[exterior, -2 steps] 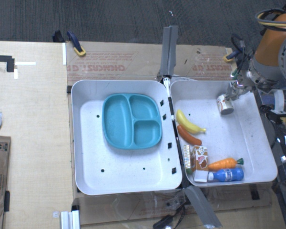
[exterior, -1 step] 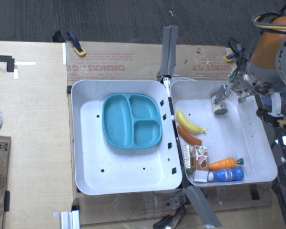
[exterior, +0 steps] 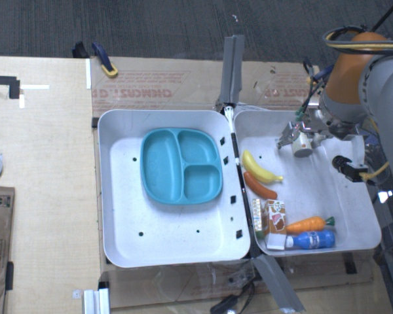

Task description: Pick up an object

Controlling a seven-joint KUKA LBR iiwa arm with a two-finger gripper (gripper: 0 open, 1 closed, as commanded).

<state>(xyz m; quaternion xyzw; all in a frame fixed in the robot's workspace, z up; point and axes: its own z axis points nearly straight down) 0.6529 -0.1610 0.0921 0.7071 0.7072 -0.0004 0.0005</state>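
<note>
While the gripper (exterior: 295, 140) hangs over the upper part of the right bin (exterior: 354, 241), nothing sits between its fingers, so the pick looks to be at the approach stage, with no object chosen by contact. Whether the fingers are apart or together cannot be told from this slanted view; the metal tip is small and partly blurred. All the candidate objects lie in the right bin, along its left and lower sides: a yellow banana (exterior: 261, 169) near the divider, a red-orange sausage (exterior: 260, 186) just below and touching or nearly touching it, a small printed carton (exterior: 270, 218) further down, an orange carrot (exterior: 308, 225) with a green top beside the carton, and a blue bottle (exterior: 311, 241) lying on its side just beneath the carrot. The banana is nearest the gripper, curved and smooth, lying flat with bare floor on its right. A likely next move is to shift left and down over it, align across its narrow body, then descend. The left bin (exterior: 118, 195) holds a teal divided plate (exterior: 181, 165).
</note>
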